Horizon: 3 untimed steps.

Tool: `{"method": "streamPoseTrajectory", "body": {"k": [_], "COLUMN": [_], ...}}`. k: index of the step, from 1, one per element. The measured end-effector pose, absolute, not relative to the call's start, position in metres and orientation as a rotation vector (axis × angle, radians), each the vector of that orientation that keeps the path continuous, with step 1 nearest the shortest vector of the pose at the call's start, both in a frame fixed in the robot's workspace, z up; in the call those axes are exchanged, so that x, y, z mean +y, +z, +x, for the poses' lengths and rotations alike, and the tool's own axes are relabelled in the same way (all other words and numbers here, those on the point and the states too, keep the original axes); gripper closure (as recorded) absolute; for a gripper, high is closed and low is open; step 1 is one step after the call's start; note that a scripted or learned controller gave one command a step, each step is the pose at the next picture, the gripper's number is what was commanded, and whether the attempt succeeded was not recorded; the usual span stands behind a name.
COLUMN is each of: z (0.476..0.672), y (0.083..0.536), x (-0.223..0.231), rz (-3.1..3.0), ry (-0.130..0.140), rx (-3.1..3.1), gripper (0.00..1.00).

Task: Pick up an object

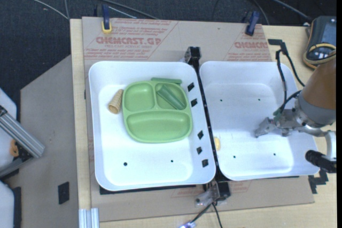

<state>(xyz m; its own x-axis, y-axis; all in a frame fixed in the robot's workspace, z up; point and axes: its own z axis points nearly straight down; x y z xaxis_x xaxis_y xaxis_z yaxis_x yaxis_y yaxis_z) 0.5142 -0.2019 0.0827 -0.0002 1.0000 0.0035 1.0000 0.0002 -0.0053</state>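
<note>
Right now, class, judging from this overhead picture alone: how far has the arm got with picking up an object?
Done: nothing looks lifted. The green divided plate, the green piece on it and the small cone beside it all lie in the left bin. In hand: the claw is low over the right bin, with no object visible between its fingers. Left: reaching an object, gripping and lifting.

Divided plate (pixel 157 126) in left bin (pixel 107 168), cone (pixel 115 101) just left of it, end effector (pixel 263 128) over right bin (pixel 240 83)

Green tray (pixel 157 126): smooth matt plastic. White bins (pixel 144 168): glossy plastic. Counter (pixel 133 40): matt printed cardboard. Gripper (pixel 265 128): dull grey metal.
</note>
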Motion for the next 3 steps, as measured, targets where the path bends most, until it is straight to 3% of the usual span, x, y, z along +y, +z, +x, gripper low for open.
{"method": "streamPoseTrajectory", "body": {"k": [1, 3], "z": [0.516, 0.516], "y": [0.096, 0.201], "x": [-0.203, -0.197], "rz": [-2.221, -2.224], "ry": [-0.002, -0.004], "rx": [-2.22, -2.226], "gripper": [1.0, 1.0]}}
